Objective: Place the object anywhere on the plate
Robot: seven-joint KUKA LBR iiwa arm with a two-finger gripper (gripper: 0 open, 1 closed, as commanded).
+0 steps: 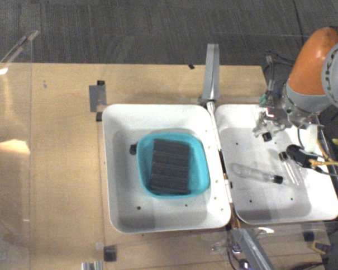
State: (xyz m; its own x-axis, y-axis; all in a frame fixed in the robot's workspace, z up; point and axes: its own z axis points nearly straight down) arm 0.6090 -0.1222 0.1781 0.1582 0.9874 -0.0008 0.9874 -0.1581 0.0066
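Block (170,165), dark and ribbed, lies flat across the middle of the blue plate (199,158) in the left bin (117,162), so placement looks done. Gripper (267,122) hangs over the right bin's (323,206) far edge; jaws' state cannot be told.

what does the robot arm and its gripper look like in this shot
The arm is rounded and bulky, with a light grey casing and a bright orange band above the wrist. Below it sits a small metallic grey gripper assembly with dark fittings and a tiny green spot near its top. Thin dark cables run beside it. The finger detail is too small to make out.
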